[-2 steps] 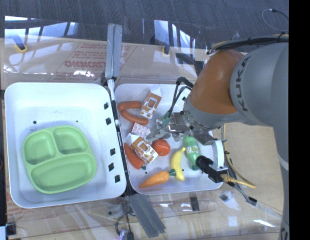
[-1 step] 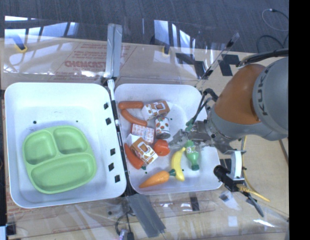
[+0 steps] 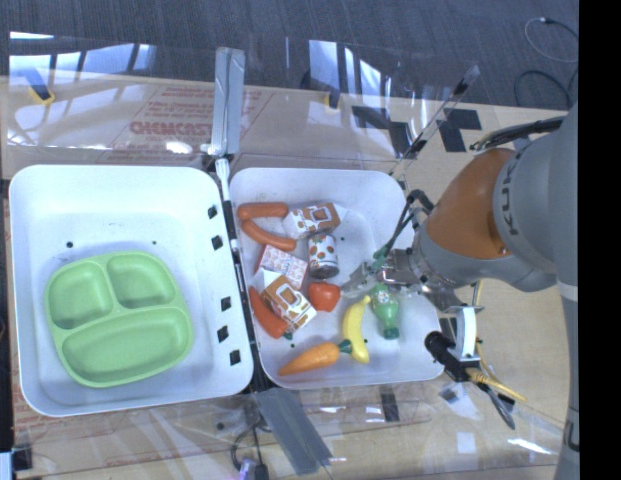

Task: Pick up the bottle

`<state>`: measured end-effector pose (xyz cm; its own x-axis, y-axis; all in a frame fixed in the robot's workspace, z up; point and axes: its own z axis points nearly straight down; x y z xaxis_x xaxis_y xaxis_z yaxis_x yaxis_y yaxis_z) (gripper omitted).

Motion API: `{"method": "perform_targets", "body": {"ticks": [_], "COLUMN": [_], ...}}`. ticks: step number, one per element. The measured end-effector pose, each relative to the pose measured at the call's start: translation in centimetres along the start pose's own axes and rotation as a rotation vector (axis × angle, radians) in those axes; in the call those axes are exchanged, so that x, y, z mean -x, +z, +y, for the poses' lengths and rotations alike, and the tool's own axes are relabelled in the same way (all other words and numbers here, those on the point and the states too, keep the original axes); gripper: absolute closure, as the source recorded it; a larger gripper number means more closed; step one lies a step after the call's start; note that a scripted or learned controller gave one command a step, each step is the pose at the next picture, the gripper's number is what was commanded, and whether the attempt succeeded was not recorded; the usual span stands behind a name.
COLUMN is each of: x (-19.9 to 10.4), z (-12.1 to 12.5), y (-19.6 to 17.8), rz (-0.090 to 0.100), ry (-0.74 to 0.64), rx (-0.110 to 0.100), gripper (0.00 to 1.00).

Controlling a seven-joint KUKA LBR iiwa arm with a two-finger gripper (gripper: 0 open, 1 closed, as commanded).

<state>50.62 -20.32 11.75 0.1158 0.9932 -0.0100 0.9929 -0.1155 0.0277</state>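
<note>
Camera view, looking down at a slant on two white bins. In the right bin (image 3: 320, 183), close to its right wall and toward the near side: a small green bottle (image 3: 387, 317), translucent green body, paler neck end. Long axis running roughly far to near, neck pointing far, toward the gripper (image 3: 385, 273) just above it; base toward the near rim. Lying or leaning, hard to say which. Just left of it, almost touching, a yellow banana (image 3: 356, 330); nearer and further left, an orange carrot (image 3: 312, 359).

Gripper hovering right over the bottle's far end, metal parts overlapping the neck. Fingers lost in clutter and glare: cannot tell whether spread or closed, nor whether touching the bottle. Arm (image 3: 500, 218) entering from the right, orange band (image 3: 462, 218) above the wrist, covering part of the bin's right wall.

Elsewhere in the right bin: two sausages (image 3: 263, 222) far left, a small can (image 3: 324, 256), red-and-white cartons (image 3: 286, 290), a red tomato-like piece (image 3: 324, 295), labels unreadable. In the left bin (image 3: 110, 193), well apart, a green divided plate (image 3: 118, 316).
</note>
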Motion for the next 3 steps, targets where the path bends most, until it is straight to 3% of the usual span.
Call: {"method": "perform_targets", "body": {"ticks": [1,2,3], "x": [0.00,-0.01,-0.04], "z": [0.02,-0.04,0.01], "y": [-1.00,-0.94,-1.89], "rz": [0.000,0.000,0.000], "ry": [-0.005,-0.005,-0.010], "rx": [-0.002,-0.004,-0.005], "gripper": [1.00,0.00,1.00]}}
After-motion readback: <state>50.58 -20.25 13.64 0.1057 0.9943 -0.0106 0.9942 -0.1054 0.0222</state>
